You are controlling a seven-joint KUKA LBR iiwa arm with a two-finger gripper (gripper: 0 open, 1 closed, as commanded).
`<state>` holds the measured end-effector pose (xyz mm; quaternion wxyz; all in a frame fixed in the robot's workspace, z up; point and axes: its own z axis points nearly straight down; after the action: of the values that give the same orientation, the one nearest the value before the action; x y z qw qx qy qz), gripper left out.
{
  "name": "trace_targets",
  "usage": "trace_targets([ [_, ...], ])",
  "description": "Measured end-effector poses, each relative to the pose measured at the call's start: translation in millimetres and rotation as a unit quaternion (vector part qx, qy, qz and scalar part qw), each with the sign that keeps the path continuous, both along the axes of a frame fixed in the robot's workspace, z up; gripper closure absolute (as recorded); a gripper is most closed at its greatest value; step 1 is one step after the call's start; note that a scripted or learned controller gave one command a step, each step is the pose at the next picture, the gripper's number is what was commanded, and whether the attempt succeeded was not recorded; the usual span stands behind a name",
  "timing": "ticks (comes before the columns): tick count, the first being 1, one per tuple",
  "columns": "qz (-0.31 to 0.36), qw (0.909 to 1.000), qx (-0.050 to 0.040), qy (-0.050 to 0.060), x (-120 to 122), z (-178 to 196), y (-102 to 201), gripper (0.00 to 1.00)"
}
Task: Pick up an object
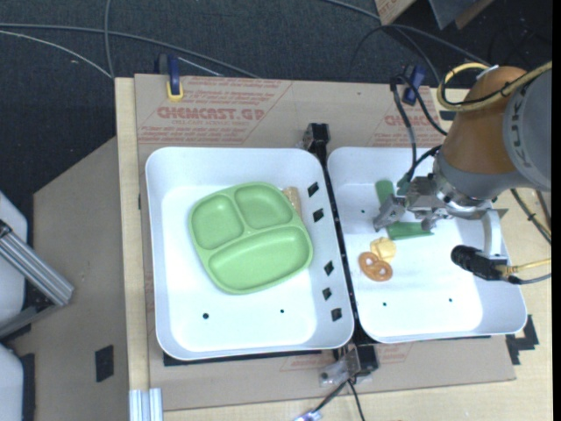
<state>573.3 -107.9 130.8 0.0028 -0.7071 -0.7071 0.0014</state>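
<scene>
Lying in the right bin [491, 318], a green block-like object [408, 231] sits just under the tool [405, 217], with a second green piece [384, 190] standing close behind it toward the bin's far wall. The tool hangs directly over the green block, its metal parts touching or nearly touching it; the view is too cluttered there to say how the tool is set or whether anything is caught in it. Just below and to the left of the block, a small yellow object [383, 250] rests against a pretzel-shaped brown ring [376, 268] on the bin floor. A black cylindrical part [473, 260] juts out beside the wrist, above the bin's right half.

The arm [491, 130] reaches in from the right, its orange band sitting above the grey wrist, with cables looping around it.

The left bin [175, 323] holds a light green divided plate [251, 237] with three compartments, lying flat near the middle. A small tan object [292, 197] pokes out at the plate's upper right edge. Both bins sit side by side on a cardboard-covered desk [219, 103], with a blue clamp [174, 75] at its far left edge.
</scene>
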Motion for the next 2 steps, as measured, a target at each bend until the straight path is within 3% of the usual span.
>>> trace_targets([
  [1, 0.0, 1.0, -0.0002, -0.003, 1, 14, 0, 1.0],
  [2, 0.001, 1.0, -0.0014, -0.006, 6, 58, 0, 1.0],
])
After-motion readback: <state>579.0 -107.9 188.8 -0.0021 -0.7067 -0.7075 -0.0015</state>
